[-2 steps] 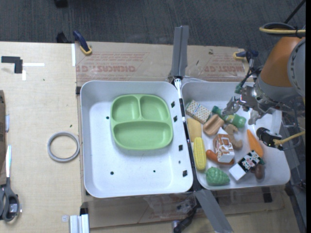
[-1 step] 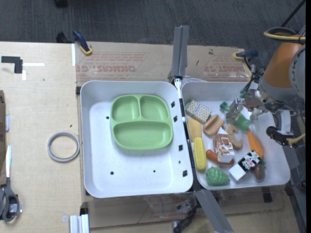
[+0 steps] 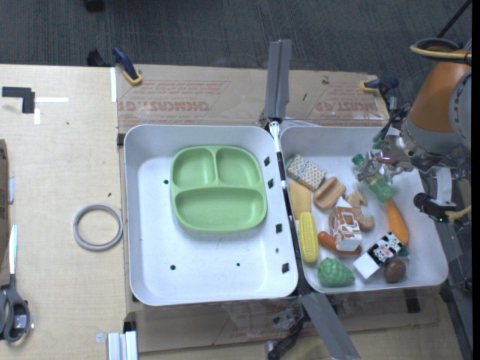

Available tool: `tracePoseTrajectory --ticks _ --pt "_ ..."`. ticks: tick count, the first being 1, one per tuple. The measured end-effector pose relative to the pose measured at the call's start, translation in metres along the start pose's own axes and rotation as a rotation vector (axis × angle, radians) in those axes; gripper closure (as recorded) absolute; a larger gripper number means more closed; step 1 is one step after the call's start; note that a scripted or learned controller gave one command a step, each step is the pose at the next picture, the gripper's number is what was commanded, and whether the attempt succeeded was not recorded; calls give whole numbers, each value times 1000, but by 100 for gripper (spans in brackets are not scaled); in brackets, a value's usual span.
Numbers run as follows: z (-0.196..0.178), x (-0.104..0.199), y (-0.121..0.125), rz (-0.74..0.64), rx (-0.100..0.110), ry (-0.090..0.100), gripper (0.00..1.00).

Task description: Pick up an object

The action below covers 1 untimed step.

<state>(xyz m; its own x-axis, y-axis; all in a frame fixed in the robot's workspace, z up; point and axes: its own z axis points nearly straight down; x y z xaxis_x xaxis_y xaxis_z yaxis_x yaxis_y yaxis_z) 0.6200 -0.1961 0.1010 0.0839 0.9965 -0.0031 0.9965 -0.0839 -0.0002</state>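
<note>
Nearest you, along the front edge of the right bin [image 3: 431,272], you see a green broccoli piece [image 3: 334,273], a small black-and-white box [image 3: 386,247] and a brown round piece [image 3: 395,270]. Just behind them lie a yellow corn cob [image 3: 307,236], a red-and-white carton [image 3: 346,228] and an orange carrot [image 3: 397,222] near the right wall. Farther back in the same bin you find a hot dog [image 3: 329,192] and a patterned cracker box [image 3: 306,172] close to the wall shared with the other bin.

The left bin [image 3: 142,223] holds a green divided plate [image 3: 218,187], lying flat toward its back half.

On the bench to your left sit a grey tape ring [image 3: 98,226] and, at the near left corner, a pair of scissors [image 3: 13,310].

The gripper [image 3: 375,172] hangs low over the back right part of the right bin, just above a green item [image 3: 380,189] beside the carrot's upper end. You cannot tell whether its fingers are spread or pressed together, nor whether they touch anything; the toys around it lie in the bin.

Beyond the bins, two clamps [image 3: 127,64] pin cardboard [image 3: 187,96] to the bench.
</note>
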Motion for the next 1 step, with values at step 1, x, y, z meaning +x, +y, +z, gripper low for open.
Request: tracePoseTrajectory --ticks 1 --pt "-97 46 35 64 0 1 100"
